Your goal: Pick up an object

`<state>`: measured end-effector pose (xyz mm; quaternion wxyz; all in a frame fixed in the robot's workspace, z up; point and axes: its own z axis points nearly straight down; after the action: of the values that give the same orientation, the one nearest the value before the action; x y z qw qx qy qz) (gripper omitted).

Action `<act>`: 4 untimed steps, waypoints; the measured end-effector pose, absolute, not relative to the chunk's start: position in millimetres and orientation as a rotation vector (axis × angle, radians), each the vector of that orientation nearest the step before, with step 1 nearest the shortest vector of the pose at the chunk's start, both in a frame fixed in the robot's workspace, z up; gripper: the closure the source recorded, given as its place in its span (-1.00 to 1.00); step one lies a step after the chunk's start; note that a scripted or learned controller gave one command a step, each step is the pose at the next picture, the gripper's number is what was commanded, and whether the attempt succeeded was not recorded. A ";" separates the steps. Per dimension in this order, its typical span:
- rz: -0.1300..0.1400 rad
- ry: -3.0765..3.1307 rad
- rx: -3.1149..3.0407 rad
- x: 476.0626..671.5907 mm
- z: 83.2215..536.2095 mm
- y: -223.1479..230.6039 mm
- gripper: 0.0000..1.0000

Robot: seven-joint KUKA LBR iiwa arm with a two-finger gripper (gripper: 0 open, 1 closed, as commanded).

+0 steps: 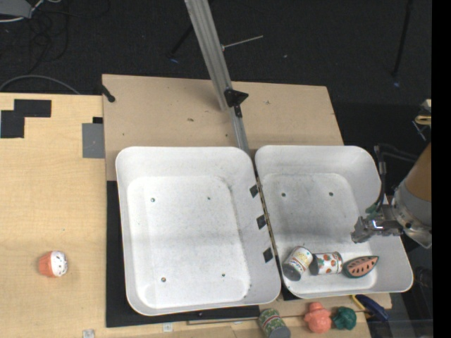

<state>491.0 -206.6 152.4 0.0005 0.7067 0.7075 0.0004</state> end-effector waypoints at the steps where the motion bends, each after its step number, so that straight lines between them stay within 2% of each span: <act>1: 0.002 2.219 2.218 494.9 206.0 -217.6 1.00; 2: 0.002 2.221 2.218 495.7 247.5 -218.3 1.00; 3: 0.000 2.231 2.219 517.7 236.9 -162.7 1.00; 4: 0.000 2.232 2.219 531.5 234.7 -102.2 1.00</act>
<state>531.5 -102.2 234.7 -0.0026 0.7050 0.7092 0.0001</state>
